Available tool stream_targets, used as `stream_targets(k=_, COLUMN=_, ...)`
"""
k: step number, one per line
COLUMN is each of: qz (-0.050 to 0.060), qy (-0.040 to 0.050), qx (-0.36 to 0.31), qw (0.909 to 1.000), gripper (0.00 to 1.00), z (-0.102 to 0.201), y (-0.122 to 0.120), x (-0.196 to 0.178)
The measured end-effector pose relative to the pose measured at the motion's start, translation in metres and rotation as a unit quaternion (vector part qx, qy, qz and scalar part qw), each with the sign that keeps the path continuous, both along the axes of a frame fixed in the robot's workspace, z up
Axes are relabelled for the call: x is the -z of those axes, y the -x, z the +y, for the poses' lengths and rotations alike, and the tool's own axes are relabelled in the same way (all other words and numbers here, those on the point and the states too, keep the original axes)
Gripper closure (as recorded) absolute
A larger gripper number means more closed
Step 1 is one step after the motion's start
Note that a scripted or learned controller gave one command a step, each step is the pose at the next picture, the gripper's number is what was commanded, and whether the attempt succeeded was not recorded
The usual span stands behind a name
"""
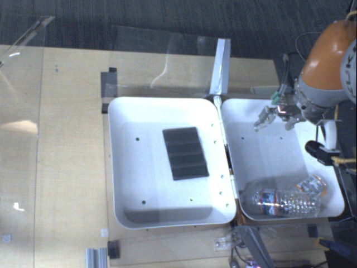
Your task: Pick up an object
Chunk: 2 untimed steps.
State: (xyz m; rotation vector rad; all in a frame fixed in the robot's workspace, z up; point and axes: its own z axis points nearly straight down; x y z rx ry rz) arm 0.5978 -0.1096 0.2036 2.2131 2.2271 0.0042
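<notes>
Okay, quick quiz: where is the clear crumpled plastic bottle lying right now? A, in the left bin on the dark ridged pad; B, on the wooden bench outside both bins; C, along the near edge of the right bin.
C: the clear crumpled plastic bottle lies on its side along the near wall of the right white bin.

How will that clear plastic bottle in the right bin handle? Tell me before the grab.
The bottle lies on its side by the right bin's near wall, so a push may roll it. It looks clear and crumpled: probably light, and likely to give or slip under the gripper.
</notes>
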Motion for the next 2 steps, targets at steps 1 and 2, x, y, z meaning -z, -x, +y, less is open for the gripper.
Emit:
stream_targets(k=1, qz=-0.001, qy=0.0006, qx=0.037, qw=0.9993, gripper=0.0, z=-0.067, y=0.043, x=0.04)
stream_targets(k=2, qz=-0.005, qy=0.0014, qx=-0.002, qw=1.0, gripper=0.0, z=-0.076, y=0.1, x=0.114)
